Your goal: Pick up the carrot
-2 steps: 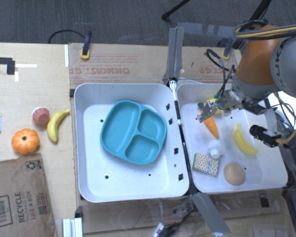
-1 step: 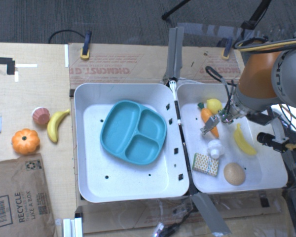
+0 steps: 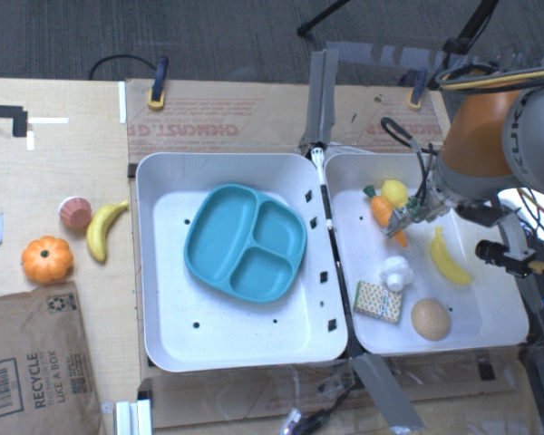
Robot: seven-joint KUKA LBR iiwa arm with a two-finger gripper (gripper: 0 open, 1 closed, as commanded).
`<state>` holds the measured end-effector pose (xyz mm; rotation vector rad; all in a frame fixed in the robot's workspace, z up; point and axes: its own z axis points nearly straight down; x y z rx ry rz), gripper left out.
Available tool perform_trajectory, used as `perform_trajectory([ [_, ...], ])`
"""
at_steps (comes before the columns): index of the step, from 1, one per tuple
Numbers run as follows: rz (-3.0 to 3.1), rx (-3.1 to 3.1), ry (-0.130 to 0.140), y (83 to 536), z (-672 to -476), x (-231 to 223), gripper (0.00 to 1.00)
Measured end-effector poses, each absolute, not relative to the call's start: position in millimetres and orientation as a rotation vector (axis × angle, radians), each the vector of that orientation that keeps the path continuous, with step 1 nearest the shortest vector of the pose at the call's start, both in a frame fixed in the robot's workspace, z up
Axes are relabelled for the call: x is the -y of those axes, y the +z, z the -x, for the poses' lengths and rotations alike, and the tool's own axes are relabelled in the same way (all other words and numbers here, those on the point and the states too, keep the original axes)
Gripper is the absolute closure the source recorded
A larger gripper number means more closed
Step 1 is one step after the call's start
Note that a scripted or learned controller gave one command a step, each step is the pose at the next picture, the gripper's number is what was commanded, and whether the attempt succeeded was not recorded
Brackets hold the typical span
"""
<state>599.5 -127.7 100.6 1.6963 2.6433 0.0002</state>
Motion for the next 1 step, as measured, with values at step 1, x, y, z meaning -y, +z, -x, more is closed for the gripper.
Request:
perform_trajectory([
  [1, -1.176, -2.911, 0.0, 191.7, -589.7, 62.6, 1.0],
])
